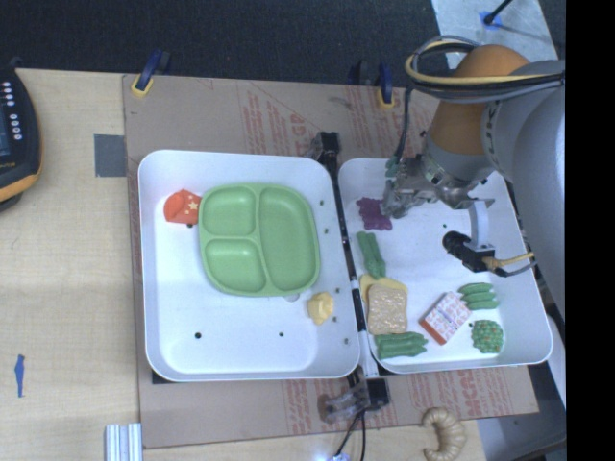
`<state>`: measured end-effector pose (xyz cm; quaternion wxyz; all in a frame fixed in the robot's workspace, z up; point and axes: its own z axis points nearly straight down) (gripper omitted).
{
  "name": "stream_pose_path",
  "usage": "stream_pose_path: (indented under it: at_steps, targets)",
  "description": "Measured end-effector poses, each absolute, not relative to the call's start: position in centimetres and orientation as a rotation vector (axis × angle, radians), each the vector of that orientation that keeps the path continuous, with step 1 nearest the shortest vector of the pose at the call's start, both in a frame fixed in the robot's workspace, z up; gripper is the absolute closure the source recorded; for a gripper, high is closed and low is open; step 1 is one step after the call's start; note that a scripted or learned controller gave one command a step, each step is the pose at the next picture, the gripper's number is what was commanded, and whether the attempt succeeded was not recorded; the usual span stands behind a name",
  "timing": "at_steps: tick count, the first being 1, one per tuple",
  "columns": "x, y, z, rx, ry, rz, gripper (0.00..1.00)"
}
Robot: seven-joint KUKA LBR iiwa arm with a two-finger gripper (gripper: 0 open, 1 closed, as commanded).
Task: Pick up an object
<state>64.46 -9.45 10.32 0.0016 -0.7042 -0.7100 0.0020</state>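
My gripper (397, 203) hangs low over the back left of the right bin (524, 353), just right of a purple grape bunch (373, 215). I cannot see anything held in it. The right bin also holds a green pickle (371, 254), a slice of toast (387, 307), a green bean pod (401, 345), a red and white packet (446, 317), green pea pods (478, 295) and a broccoli floret (487, 335). In the left bin (173, 353) lie a green divided plate (259, 238), a red item (181, 206) and a small yellow piece (320, 306).
The grey arm with its orange band (480, 94) covers the right bin's back right corner. A black cable fitting (468, 249) hangs over that bin's middle. A tan curled object (444, 432) lies on the bench in front of the bins. A handheld controller (14, 137) sits at far left.
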Motion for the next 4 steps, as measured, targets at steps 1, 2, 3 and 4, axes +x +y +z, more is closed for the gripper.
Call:
stream_pose_path:
  at_steps: [1,2,3,4]
  targets:
    - [64.4,-9.4,10.3,-2.209,-2.229,0.007,0.00]
    - [65.7,-9.4,9.2,-2.214,-2.229,0.002,0.00]
    - [65.8,-9.5,10.4,-2.213,-2.234,0.001,1.00]
    - [65.7,-9.5,10.4,-2.211,-2.235,0.003,0.00]
